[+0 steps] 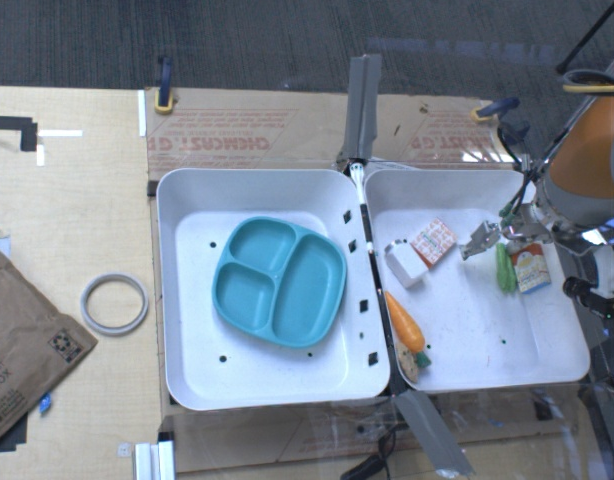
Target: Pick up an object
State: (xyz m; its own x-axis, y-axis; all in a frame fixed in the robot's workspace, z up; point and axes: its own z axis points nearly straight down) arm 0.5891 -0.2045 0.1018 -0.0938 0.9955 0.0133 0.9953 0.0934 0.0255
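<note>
The right bin (547,363) holds several small objects. A white block (405,264) lies near its left wall, with a red-and-white packet (433,241) just beside it. An orange carrot (404,323) lies along the left wall toward the front. A green tube-like item (505,268) and a small red-and-white carton (531,268) lie at the right side. My gripper (480,239) hangs over the middle of this bin, between the packet and the green item, slightly left of the green item's upper end. Nothing can be made out in its grasp.
The left bin (177,298) carries a teal divided plate (280,281). A tape ring (114,302) and a brown cardboard box (22,348) lie on the bench to the left. The grey arm with its orange band (585,153) reaches over the right bin's far right corner.
</note>
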